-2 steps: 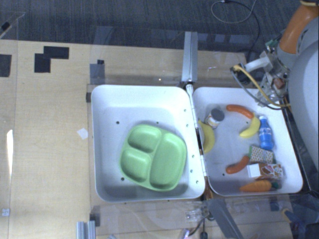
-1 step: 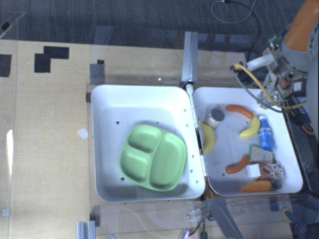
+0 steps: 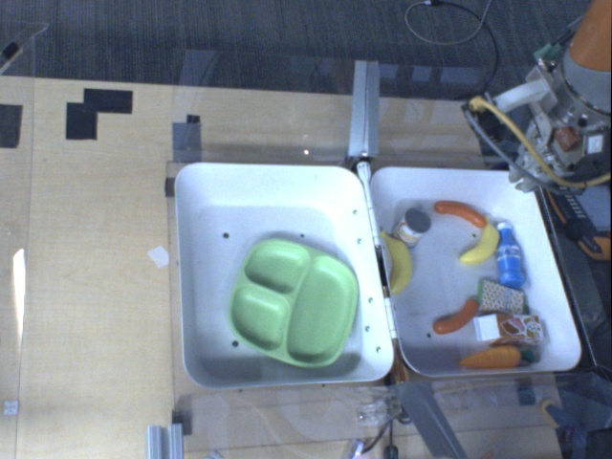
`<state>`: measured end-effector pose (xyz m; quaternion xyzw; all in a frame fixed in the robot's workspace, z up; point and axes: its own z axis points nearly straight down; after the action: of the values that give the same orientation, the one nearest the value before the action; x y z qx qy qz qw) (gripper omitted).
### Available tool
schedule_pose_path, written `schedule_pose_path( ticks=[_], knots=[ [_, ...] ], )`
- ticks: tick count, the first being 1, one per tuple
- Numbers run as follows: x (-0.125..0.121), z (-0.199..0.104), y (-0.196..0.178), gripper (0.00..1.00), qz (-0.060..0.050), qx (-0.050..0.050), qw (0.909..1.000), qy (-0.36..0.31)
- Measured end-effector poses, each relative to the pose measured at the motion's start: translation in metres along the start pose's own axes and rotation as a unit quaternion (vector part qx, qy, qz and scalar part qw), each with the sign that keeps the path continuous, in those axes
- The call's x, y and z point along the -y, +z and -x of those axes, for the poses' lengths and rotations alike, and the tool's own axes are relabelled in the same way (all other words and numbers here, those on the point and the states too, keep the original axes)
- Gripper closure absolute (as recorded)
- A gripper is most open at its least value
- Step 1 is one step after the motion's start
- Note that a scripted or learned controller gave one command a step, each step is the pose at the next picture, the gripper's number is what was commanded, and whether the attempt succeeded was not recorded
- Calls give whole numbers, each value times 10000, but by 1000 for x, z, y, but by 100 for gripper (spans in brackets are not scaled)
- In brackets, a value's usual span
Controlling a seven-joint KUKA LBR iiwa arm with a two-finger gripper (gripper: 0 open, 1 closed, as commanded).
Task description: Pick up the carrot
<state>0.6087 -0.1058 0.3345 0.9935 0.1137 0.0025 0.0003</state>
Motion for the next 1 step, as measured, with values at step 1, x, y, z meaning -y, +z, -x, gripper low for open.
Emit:
schedule_pose_path(
  ticks=[1],
  knots=[
    [-104,-7,81,100,-5,17,9976,-699]
  ],
)
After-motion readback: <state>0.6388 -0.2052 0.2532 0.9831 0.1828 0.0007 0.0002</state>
